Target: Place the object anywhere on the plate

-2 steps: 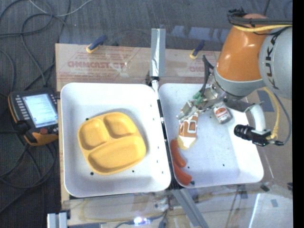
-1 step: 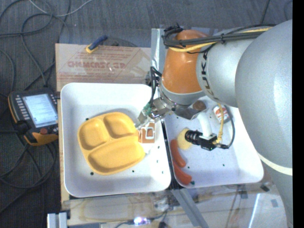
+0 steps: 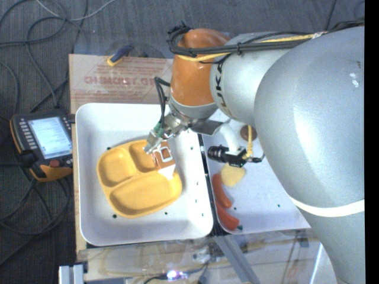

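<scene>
Grey arm (image 3: 296,99) from the right, orange-banded wrist (image 3: 195,70) bent downward, gripper (image 3: 159,147) low and leftward.

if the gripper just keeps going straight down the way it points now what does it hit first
Most likely the yellow plate. The gripper points down and to the view's left, over the plate's upper right part in the left bin. Depth is hard to judge from this slanted view, so its height above the plate is unclear.

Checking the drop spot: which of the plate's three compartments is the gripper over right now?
The gripper is over the small upper-right compartment of the yellow plate, not the upper-left one or the large lower one.
</scene>
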`<state>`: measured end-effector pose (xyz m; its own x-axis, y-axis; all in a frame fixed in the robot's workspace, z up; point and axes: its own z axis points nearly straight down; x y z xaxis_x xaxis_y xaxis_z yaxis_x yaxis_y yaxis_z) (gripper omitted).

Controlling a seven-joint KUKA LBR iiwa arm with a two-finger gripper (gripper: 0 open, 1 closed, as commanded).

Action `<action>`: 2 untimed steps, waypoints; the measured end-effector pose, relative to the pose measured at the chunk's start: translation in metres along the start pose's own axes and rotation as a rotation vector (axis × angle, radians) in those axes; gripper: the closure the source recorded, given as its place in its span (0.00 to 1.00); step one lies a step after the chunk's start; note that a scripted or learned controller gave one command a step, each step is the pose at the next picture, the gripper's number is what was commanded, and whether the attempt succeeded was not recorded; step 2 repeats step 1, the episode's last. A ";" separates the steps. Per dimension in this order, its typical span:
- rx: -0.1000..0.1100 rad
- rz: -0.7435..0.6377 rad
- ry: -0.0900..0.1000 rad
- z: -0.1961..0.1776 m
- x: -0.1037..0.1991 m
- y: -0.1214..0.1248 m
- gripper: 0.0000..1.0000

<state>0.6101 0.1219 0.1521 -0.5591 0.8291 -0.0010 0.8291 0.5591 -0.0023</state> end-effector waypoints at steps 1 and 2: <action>0.000 0.000 0.000 0.000 0.000 0.000 0.00; 0.000 0.000 0.000 0.000 0.000 0.000 0.00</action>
